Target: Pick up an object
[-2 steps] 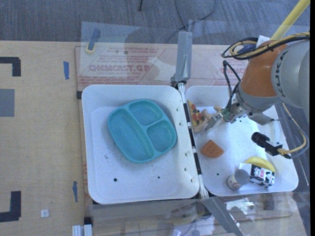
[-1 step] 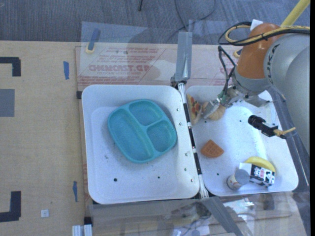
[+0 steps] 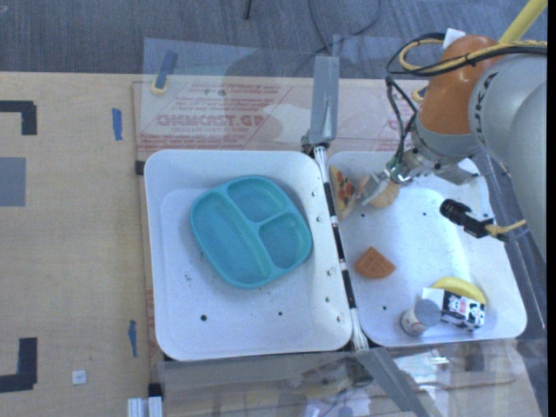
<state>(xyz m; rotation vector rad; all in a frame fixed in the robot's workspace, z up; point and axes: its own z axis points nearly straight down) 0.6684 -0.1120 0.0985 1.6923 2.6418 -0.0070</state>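
Note:
My gripper (image 3: 388, 181) is low over the back left corner of the right bin (image 3: 486, 259). Just under and beside it lies a tan rounded piece (image 3: 383, 195), and I cannot tell whether the two are touching. A small multicoloured item (image 3: 345, 189) leans against the bin's left wall close by. An orange wedge (image 3: 375, 263) lies near the middle of the bin. At the front right sit a yellow banana (image 3: 459, 287), a black and white box (image 3: 461, 310) and a grey round object (image 3: 416, 319).
A teal divided plate (image 3: 252, 230) lies in the left bin (image 3: 174, 320). A black cylinder (image 3: 463, 216) on a yellow cable hangs over the right bin's right side. The divider (image 3: 337, 250) between the bins runs just left of the gripper.

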